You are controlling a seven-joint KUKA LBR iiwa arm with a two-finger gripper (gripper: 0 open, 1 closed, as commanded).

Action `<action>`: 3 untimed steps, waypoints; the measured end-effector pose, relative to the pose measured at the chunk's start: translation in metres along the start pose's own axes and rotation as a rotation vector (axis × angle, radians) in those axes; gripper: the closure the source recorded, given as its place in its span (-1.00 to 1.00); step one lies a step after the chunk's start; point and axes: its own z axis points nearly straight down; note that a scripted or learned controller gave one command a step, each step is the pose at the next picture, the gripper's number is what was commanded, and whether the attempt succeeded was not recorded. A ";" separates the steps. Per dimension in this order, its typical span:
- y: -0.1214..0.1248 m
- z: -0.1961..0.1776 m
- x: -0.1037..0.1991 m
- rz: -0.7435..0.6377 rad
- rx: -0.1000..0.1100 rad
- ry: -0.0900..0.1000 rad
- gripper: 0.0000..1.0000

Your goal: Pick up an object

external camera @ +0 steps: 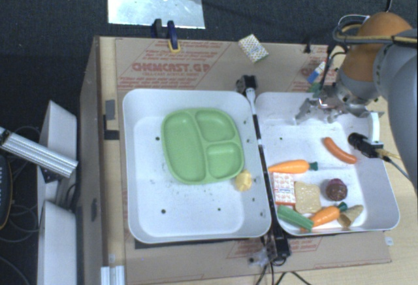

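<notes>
I see the arm [382, 58] coming in from 3 o'clock, orange band at the top right, with the gripper [318, 109] over the far edge of the right bin [379, 195], toward its 12 o'clock rim. The claw's state I cannot tell from this angle; nothing shows between its tips.

Right bin contents, all clustered toward 6 o'clock:
- sausage [339, 150], at 3 o'clock side, lying slantwise, well apart from the gripper
- one carrot [288, 166] lying crosswise by the divider
- patterned card [283, 187] just below that carrot, touching a cracker [307, 197]
- dark round fruit [336, 189] beside the cracker
- second carrot [324, 215] and a green pepper [294, 217] along the near rim
- small tan piece [353, 214] at the 5 o'clock corner

Left bin [147, 212]: green divided plate [202, 145] in the middle, a small yellow piece [243, 180] touching its 4 o'clock edge.
</notes>
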 end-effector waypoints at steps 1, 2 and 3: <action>0.000 0.000 -0.021 0.000 0.000 0.000 -1.00; 0.000 0.000 -0.027 0.000 0.000 -0.001 -1.00; 0.000 0.000 -0.035 -0.001 0.002 0.003 -1.00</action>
